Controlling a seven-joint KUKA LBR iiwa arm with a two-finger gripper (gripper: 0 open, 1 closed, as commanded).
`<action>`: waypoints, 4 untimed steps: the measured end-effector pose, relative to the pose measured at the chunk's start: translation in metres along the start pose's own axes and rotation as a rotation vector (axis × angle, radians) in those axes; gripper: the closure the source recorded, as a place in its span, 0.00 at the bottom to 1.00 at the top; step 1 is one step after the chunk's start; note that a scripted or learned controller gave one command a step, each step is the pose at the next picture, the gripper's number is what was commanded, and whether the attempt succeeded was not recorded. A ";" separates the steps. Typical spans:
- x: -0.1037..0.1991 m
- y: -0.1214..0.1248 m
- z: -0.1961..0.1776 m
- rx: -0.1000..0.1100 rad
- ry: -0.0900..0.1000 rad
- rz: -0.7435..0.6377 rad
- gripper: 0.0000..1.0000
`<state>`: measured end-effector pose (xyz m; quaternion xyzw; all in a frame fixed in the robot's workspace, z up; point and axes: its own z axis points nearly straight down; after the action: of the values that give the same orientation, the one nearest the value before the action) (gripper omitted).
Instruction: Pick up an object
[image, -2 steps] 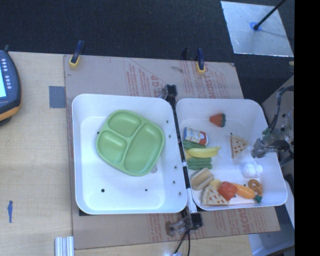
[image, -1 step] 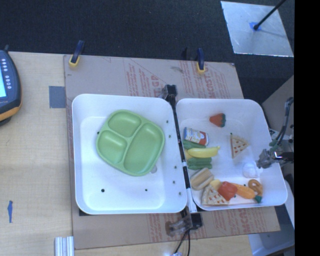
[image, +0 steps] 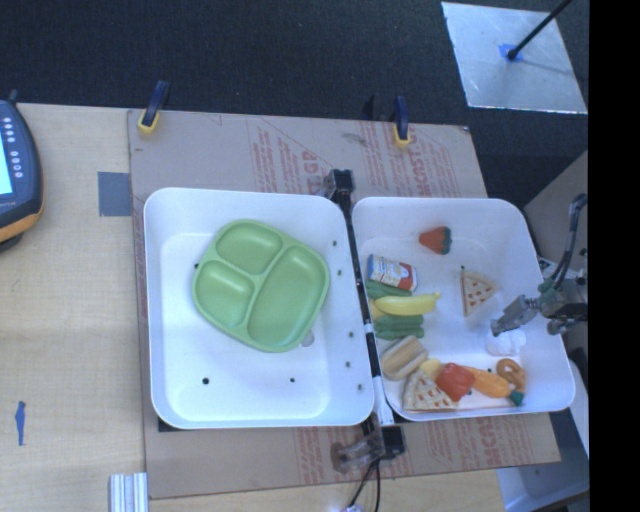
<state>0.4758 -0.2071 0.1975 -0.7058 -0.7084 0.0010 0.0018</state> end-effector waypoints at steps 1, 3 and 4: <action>0.028 0.075 0.063 -0.001 0.000 -0.007 0.00; 0.045 0.185 0.041 -0.012 -0.002 -0.004 0.00; 0.147 0.178 0.002 -0.006 0.003 -0.009 0.00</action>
<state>0.6535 -0.0600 0.1950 -0.7026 -0.7116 -0.0024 0.0007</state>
